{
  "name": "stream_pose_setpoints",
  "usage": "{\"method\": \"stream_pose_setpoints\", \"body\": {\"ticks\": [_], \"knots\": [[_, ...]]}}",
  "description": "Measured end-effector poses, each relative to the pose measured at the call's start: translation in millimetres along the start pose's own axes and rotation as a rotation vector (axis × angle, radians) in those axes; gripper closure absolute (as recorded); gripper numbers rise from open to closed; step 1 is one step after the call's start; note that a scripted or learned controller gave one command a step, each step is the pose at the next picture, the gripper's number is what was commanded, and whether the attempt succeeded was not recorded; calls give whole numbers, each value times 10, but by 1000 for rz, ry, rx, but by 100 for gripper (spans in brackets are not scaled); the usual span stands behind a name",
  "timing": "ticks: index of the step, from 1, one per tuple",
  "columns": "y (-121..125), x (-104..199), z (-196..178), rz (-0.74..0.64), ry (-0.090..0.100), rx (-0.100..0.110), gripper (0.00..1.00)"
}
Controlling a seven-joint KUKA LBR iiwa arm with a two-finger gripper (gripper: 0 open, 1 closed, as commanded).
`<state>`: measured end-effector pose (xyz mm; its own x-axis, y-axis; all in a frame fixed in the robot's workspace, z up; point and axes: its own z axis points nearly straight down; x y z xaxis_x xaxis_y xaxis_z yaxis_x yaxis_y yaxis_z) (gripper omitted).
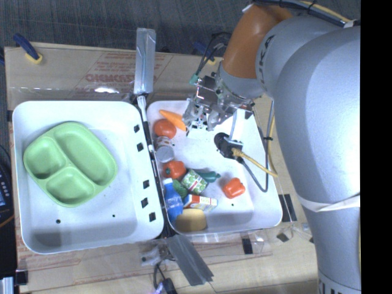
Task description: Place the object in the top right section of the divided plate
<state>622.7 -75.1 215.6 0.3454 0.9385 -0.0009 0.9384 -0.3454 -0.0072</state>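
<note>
In the left bin (37,225) lies a green divided plate (69,162).

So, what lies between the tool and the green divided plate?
In the camera view, between the tool and the green divided plate lie an orange carrot, a red tomato and the bins' adjoining walls.

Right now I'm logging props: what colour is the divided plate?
Light green divided plate, clearest in the camera view.

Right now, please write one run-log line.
gripper: over right bin, grasp unclear | divided plate: left bin, nothing on it
</note>
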Motion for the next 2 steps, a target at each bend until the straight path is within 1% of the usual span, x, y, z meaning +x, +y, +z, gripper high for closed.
{"method": "stream_pose_setpoints", "body": {"ticks": [1, 2], "knots": [[1, 0, -2, 0, 0, 0, 0], [-328, -311, 546, 261, 0, 1, 0]]}}
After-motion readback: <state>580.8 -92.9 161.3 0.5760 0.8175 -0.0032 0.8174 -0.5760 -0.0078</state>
